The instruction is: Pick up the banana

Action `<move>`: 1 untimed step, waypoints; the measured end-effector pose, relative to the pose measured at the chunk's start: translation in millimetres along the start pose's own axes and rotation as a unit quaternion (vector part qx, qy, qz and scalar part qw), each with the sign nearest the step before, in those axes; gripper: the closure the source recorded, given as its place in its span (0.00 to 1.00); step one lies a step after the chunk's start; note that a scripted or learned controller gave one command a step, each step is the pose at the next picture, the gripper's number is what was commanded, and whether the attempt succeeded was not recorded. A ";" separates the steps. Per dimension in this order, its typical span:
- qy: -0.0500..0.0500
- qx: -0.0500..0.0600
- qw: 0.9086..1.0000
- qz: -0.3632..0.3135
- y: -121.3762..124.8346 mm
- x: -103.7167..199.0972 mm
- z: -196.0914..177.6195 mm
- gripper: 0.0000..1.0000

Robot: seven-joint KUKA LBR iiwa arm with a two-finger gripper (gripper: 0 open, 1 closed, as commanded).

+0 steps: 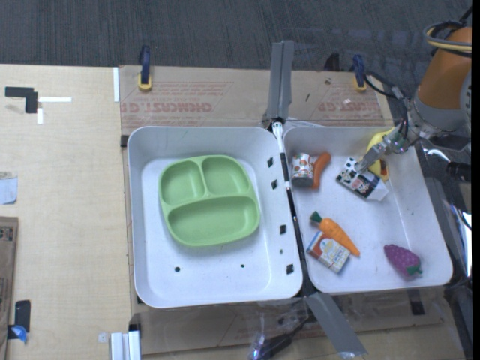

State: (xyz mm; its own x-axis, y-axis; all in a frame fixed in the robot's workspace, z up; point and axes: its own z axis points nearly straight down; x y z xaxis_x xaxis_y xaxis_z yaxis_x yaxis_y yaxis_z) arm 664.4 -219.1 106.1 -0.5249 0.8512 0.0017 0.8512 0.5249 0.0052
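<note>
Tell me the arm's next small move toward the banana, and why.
Probably a short descent onto the banana. The gripper hangs at the right bin's far right corner, right beside the yellow fruit, and nothing yellow is visibly between its fingers, while a small printed box crowds it from below.

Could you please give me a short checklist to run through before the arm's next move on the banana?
1. Banana located: ok, at the far right of the right bin, mostly hidden behind the pincer.
2. Pincer positioned at banana: ok, right beside it, over the milk carton.
3. Banana between the fingers: cannot tell.
4. Clutter near the grasp: not ok, the carton lies right against the banana.
5. Other items out of the way: ok, can, carrot, juice box and grapes lie apart.
6. Green plate: ok, in the left bin.
</note>
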 end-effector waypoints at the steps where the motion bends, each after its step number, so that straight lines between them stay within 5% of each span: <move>1: 0.000 0.000 1.000 -0.008 0.1 0.1 0.2 0.00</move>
State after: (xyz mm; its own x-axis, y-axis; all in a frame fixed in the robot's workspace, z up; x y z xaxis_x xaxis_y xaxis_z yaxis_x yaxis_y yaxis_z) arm 664.4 -219.0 106.0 -0.5379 0.8430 0.0014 0.8430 0.5379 0.0052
